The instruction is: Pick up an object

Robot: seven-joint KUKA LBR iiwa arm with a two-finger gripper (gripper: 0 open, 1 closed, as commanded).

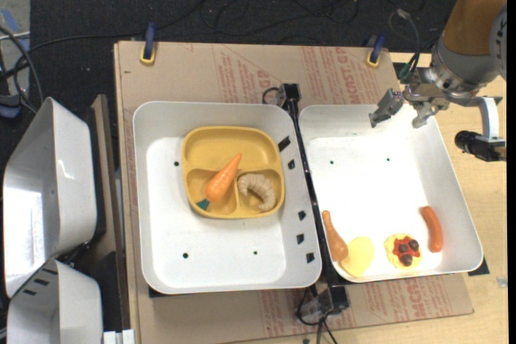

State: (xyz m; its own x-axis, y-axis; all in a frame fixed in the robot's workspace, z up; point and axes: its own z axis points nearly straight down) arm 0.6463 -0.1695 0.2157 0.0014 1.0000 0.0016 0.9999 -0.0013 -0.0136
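Over the far edge of the right bin, the tool hung with its two fingers spread wide and nothing between them. Every loose thing in that bin lay at the opposite, near edge: a sausage towards the near right corner, a small pizza-like disc just beside it, a pale yellow round piece next along, and an orange drumstick-shaped toy close to the wall shared with the left bin. In the left bin a yellow divided plate carried a carrot lying across its divider and a shrimp in its right compartment.

The main risk seemed to be a descent onto bare bin floor, since the tool stood well apart from any object and would close on nothing if it dropped straight down. Crowding was another: the yellow piece touched the drumstick, so the fingers might straddle both or shove one aside. The flat pieces looked hard to get fingers under and could slip out. Objects so near the bin's raised lip might leave a finger no room, causing a strike on the rim.
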